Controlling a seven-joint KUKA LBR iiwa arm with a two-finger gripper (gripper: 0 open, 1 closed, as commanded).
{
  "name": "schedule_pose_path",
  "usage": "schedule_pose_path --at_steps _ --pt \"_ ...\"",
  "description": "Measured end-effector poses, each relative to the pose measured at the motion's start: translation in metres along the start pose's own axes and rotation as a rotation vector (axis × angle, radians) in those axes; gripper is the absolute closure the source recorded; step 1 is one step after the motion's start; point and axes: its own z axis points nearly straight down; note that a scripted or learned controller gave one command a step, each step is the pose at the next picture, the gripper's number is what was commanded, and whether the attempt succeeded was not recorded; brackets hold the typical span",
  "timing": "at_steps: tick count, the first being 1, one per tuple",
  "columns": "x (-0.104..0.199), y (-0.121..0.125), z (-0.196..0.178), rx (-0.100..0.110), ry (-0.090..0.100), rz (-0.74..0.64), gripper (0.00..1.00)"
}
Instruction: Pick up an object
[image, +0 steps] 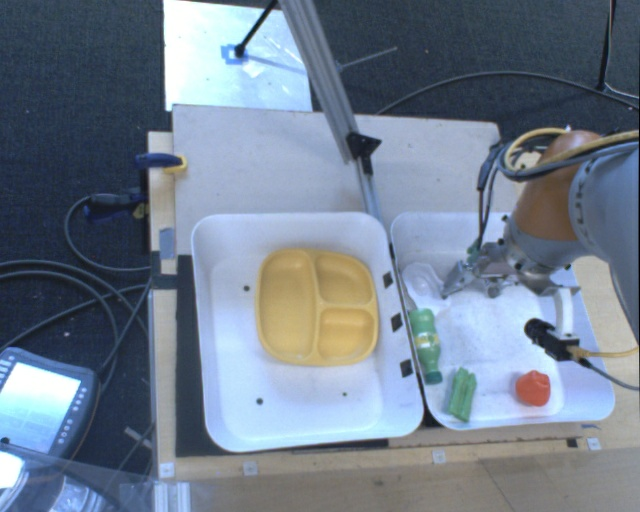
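End effector (470, 275): metal, low over the upper middle of the right bin (600, 405); whether its fingers are spread or pressed together cannot be told, and nothing shows between them.
Green bottle (426, 343): lies lengthwise along the right bin's left wall, below and left of the end effector, apart from it.
Green block (462, 393): ribbed, elongated, near the bin's front edge, just right of the bottle's lower end.
Orange object (534, 388): small, rounded, front right of the bin, well apart from the end effector.
Arm (590, 195): grey link and orange band reach in from the right, wrist bent down into the bin.
Left bin (215, 400): holds a yellow divided plate (317, 305), smooth plastic, three compartments.
Tabletop (430, 160): pale board beneath both bins.
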Motion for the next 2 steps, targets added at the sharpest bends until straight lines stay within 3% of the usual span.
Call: schedule_pose_path --at_steps 1,2 --pt "0.0 0.001 -0.013 -0.005 0.0 0.0 1.0" --pt "0.008 0.001 -0.074 -0.009 0.0 -0.007 1.0"
